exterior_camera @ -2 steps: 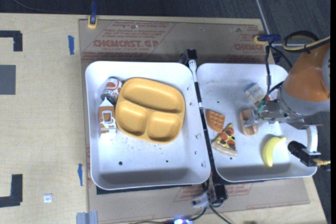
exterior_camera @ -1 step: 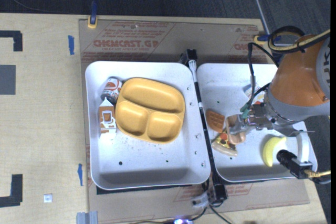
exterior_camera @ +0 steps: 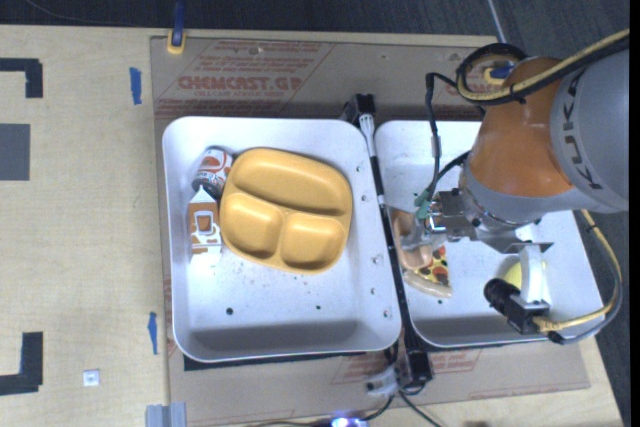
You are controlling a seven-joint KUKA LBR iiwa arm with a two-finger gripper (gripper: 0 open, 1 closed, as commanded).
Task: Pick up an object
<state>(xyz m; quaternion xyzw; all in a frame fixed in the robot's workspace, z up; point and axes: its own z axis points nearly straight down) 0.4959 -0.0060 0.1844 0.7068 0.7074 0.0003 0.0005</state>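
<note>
You see the tool (exterior_camera: 428, 218) low over the right bin (exterior_camera: 470, 317), close to that bin's left wall, on the grey arm (exterior_camera: 520, 165) that comes in from the right. You can't tell if the tool is spread or pressed together, since the wrist covers it from above. Nothing visibly sits in its grasp.

The toy pizza slice (exterior_camera: 430, 268) lies flat in the right bin, just on the near side of the tool and next to the left wall. A pale beige piece (exterior_camera: 403, 227), possibly another toy food, lies just on the far side of the slice against the same wall.

In the left bin (exterior_camera: 290, 310) you have a yellow divided plate (exterior_camera: 285, 210) in the far half. A small can (exterior_camera: 210, 171) and an orange-and-white carton (exterior_camera: 203, 225) are wedged between the plate and the bin's left wall, the can farther back. Both bins sit side by side on the bench (exterior_camera: 80, 215).
</note>
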